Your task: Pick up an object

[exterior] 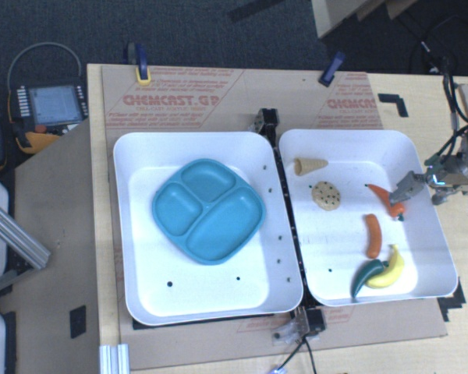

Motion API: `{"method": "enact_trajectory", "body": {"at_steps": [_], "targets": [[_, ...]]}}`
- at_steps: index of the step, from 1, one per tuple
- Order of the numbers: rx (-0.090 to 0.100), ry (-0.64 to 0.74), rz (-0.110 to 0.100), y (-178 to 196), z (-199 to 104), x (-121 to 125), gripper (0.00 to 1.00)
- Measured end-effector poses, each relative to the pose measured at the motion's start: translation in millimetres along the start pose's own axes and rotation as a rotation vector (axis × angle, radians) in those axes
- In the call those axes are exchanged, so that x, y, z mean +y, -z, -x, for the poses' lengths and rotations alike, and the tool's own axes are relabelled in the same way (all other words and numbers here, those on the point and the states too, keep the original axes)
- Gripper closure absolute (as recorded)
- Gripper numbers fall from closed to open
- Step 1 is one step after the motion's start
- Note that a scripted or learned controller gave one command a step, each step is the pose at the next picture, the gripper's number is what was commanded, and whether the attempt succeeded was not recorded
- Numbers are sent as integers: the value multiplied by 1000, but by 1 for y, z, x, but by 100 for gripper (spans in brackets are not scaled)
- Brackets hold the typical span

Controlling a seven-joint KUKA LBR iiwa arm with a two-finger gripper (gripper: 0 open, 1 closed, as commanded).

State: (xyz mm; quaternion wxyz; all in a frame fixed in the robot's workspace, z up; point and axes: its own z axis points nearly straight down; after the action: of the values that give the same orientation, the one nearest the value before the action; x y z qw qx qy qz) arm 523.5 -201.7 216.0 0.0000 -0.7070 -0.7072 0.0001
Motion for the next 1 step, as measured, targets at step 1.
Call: {"method": "enact_trajectory", "body": {"at_steps": [1], "targets": [[3, 0, -6, -62, 1, 5, 0]]}}
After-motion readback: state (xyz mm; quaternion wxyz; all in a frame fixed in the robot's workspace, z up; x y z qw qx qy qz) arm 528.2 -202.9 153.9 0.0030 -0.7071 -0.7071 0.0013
